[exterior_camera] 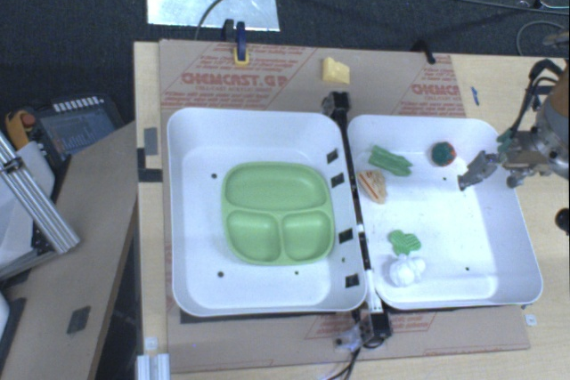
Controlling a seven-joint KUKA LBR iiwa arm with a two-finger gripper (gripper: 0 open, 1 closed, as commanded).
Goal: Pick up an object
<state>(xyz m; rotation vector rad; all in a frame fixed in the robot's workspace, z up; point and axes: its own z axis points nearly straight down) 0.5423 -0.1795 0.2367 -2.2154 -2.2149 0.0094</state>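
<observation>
1. Bench [294, 67]: carrying two shallow white bins side by side, set on a printed board.
2. Left bin [191, 147]: sitting toward the bench's left edge and holding a green divided plate [277, 214] at its middle.
3. Right bin [512, 254]: sitting toward the bench's right edge and holding every loose item listed below.
4. Arm and hand [488, 168]: reaching in over the bench's right edge, the hand hanging above the right bin's far right part. Whether it is spread or closed I cannot tell; nothing is showing in its grip.
5. Green oblong item [389, 160]: lying near the right bin's far wall, well apart from the hand.
6. Tan shell-like item [373, 184]: lying just beside the divider between the bins.
7. Green leafy item [403, 240] and white lumpy item [404, 270]: lying close together toward the near wall.
8. Round red-and-green item [443, 154]: lying near the hand, likely the easiest candidate.
9. Progress: judging by this layout, nothing is being lifted; choosing, descending, closing and raising are all remaining.
</observation>
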